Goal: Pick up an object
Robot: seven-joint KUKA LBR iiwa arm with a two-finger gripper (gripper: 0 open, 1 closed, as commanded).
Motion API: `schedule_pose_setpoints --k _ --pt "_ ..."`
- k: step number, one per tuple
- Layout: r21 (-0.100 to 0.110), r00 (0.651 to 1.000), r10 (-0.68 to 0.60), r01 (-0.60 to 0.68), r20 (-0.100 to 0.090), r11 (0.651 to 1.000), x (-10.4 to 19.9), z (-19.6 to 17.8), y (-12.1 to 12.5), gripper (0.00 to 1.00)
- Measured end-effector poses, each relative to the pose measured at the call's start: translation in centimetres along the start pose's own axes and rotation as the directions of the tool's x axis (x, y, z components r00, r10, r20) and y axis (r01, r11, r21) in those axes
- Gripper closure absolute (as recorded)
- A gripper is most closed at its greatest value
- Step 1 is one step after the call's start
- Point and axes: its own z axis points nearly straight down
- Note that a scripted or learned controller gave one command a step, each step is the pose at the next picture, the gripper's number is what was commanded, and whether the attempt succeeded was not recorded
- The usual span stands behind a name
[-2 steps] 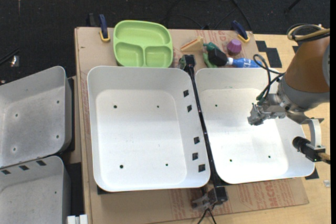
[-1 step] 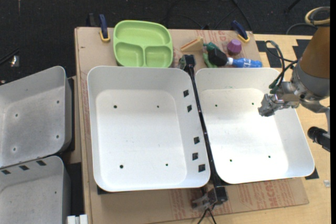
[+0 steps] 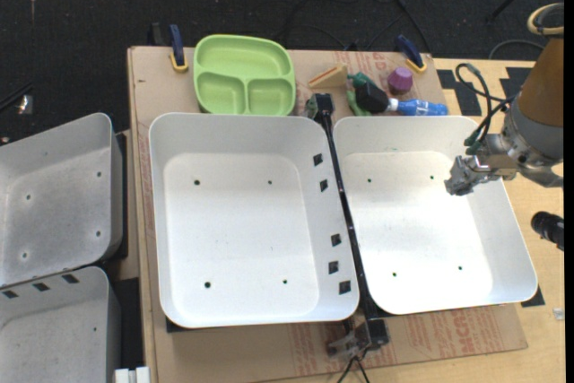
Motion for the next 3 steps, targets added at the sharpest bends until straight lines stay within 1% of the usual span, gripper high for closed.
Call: schedule_pose_setpoints --k 1,2,3 --pt "0.001 1.0 -0.005 0.005 -0.002 1.0 4.6 -0.6 1.4 1.0" --pt "0.003 1.0 0.0 0.0 0.0 1.0 9.6 -0.3 4.2 1.0" --pt "0.002 1.0 -0.006 0.006 -0.002 1.0 15.3 0.3 5.1 1.0"
